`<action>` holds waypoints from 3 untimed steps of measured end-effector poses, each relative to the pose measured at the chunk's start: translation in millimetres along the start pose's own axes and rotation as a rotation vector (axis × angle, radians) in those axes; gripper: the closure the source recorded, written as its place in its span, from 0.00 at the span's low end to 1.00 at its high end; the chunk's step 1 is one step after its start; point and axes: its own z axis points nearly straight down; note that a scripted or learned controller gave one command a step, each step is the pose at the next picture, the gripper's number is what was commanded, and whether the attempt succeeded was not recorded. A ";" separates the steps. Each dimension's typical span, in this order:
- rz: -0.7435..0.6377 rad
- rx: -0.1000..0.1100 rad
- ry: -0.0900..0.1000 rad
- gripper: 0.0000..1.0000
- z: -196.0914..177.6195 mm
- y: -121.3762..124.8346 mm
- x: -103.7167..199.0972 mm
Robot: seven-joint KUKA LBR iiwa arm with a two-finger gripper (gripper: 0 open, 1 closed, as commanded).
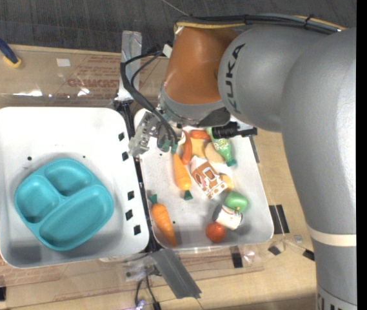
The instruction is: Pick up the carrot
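Note:
Two carrots lie in the right bin (260,234). One orange carrot (181,172) with a green stub sits mid-bin, pointing toward the front. A second, shorter carrot (163,220) rests by the bin's front-left wall. My gripper (152,138) hangs over the bin's back-left corner, just left of and behind the mid-bin carrot. Its fingers are spread, with nothing between them. The big grey arm and its orange band hide the back of the bin.
Beside the carrots lie a red-and-white carton (208,178), a green bottle (222,151), a green-and-red fruit (236,202), a white cup (229,219) and a red tomato (215,232). The left bin (15,128) holds a teal divided plate (64,202).

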 end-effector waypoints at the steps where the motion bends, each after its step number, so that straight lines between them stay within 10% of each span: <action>1: 0.132 0.003 -0.001 1.00 -1.2 -73.8 57.9; 3: -0.412 0.002 -0.006 1.00 -49.3 0.0 -24.4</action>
